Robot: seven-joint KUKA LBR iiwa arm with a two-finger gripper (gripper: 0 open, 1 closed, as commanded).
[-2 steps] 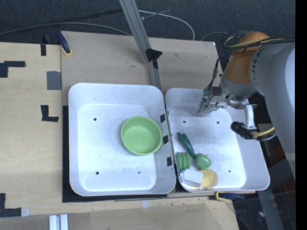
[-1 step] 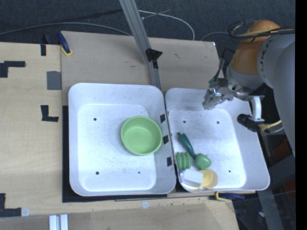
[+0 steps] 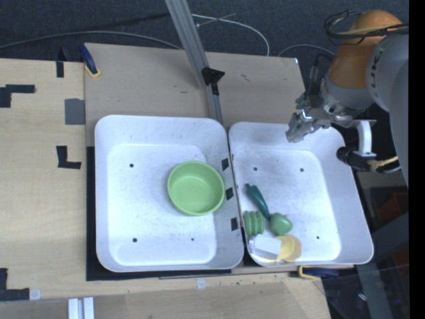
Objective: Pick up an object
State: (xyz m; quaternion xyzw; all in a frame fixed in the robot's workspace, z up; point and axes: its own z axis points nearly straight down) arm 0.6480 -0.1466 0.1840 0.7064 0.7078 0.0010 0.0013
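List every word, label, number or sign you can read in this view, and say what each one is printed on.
None: no legible text anywhere.
The green bowl, the green brush and the yellow and white item show no print.
The black tape marks on the bench are shapes, not letters.
The gripper bears no readable label.

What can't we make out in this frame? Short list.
- Hand, camera view: small and seen from above over the right white bin's far rim; finger state unreadable.
- Pale yellow and white item at that bin's near left corner: too blurred to identify.
- Dark green handled tool: ridged green piece beside it, touching or separate unclear.
- Round green plastic bowl, left white bin: inside looks bare, fine detail lost.
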